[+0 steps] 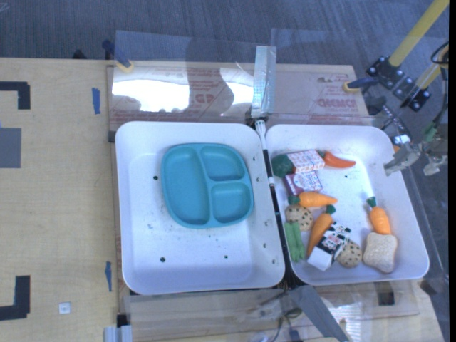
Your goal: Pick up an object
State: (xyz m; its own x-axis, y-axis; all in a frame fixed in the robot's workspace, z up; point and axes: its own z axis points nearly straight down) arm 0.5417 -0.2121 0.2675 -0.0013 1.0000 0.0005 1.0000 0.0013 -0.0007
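Observation:
The right bin (410, 212) holds several toy foods. A green piece (283, 164), a white and pink carton (306, 161) and an orange pepper (339, 161) lie at its far side. Below them are a pink box (303, 183), a small carrot (317, 199), a cookie (299, 218), a longer carrot (320, 232) and a green bean (294, 241). A black and white box (329, 246), a second cookie (349, 254) and a beige bread slice (380, 251) sit near the front. Another carrot (380, 219) lies alone toward the right wall.
The left bin (135, 219) carries a teal divided plate (208, 184). A yellow rod (422, 21) with black clamps (399, 84) and metal fittings (413, 155) stands beyond the right bin's right rim. Clear plastic sheeting (214, 87) lies behind both bins.

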